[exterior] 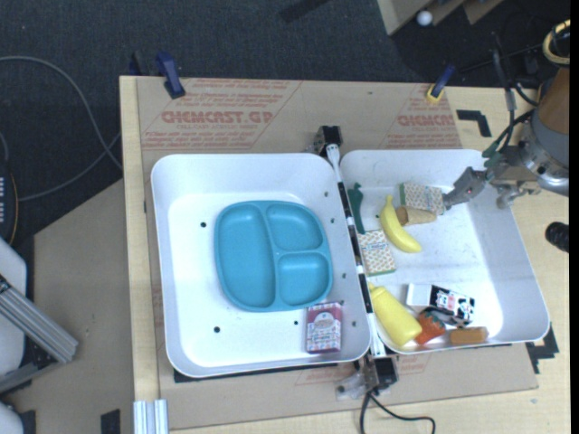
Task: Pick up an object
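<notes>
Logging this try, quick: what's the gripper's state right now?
Gripper: over the right bin, its tip beside the patterned block; open, shut or holding cannot be told.

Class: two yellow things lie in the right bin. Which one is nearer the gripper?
The banana, curved, in the upper middle of the right bin. The gripper is just beside it; the yellow bottle lies by the bin's bottom edge.

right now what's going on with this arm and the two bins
The arm reaches in from the right, its hand low over the right bin, close to a patterned block beside the banana. Nothing is visibly held. The other items lie along that bin's left and front edges. The left bin holds a blue tray and a small carton.
</notes>
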Action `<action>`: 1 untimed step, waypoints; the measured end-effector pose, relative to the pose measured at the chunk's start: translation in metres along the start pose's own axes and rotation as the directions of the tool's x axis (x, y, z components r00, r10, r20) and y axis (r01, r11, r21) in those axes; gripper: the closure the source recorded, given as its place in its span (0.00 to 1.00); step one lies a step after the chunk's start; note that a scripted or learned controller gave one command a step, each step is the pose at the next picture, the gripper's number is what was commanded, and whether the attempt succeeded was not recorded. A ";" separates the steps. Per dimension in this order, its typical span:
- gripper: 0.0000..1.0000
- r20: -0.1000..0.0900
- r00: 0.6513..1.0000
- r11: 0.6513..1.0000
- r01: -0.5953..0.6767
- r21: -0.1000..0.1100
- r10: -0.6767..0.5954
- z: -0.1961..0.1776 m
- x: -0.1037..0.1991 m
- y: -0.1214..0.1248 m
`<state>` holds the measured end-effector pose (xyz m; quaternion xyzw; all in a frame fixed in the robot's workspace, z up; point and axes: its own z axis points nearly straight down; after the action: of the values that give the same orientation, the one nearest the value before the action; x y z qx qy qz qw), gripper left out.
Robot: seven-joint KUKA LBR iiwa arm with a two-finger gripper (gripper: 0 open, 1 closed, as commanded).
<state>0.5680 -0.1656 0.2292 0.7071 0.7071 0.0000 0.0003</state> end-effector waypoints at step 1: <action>0.00 -0.002 1.000 1.000 0.002 0.001 -0.002 0.050 0.045 0.043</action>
<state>0.6110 -0.1205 0.1789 0.7064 0.7078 0.0002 -0.0009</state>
